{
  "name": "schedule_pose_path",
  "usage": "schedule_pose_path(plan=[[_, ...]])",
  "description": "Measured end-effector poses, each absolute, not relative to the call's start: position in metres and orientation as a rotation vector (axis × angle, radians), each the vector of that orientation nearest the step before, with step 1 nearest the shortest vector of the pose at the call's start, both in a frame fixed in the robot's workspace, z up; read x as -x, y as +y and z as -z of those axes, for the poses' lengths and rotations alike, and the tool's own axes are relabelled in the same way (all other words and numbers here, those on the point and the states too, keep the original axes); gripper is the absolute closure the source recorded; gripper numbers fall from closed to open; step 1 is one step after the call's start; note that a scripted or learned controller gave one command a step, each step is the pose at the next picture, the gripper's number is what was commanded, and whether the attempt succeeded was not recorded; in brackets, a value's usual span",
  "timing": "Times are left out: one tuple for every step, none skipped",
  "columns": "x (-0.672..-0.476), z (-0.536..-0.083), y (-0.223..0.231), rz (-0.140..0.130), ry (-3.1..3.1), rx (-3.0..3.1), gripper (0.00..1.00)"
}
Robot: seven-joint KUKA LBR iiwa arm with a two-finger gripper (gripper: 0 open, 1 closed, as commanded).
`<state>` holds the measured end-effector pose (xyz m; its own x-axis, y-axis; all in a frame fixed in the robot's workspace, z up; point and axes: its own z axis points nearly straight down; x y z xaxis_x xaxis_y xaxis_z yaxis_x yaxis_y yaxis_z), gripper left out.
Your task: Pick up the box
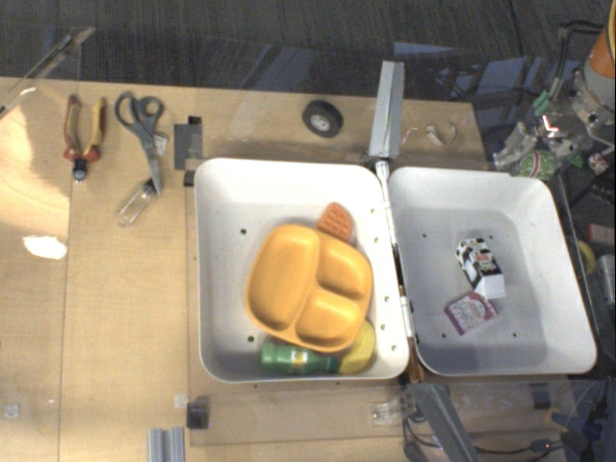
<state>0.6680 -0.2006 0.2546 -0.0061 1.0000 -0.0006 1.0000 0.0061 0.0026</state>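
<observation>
Box (471,312): small, pinkish, flat in the right bin (568,258), just below a black-and-white carton (478,262). Ungrasped; we judge approach pending: descend over it, then close. Jaw state: cannot tell.

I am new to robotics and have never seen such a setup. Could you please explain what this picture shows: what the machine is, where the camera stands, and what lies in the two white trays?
The camera is fixed above a wooden bench and looks down at a slant. The machine is a robot arm; a small part of it, with an orange band, shows at the upper right corner.

Two shallow white bins sit side by side. The left bin holds a yellow divided plate, an orange piece behind it, and a green can and a yellow object partly under it. The right bin holds a black-and-white box and a small pink packet.

Scissors, pliers and a roll of tape lie on the bench. Nothing is being held here.
</observation>
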Motion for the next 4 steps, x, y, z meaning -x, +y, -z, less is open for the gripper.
schedule_pose_path(plan=[[-0.622, -0.161, -0.161, -0.003, 2.031, -2.394, 0.00], [-0.552, -0.143, -0.136, -0.005, 1.904, -2.495, 0.00], [-0.517, -0.114, -0.140, -0.030, 1.936, -2.448, 0.00], [-0.505, -0.109, -0.128, -0.056, 1.929, -2.394, 0.00]])
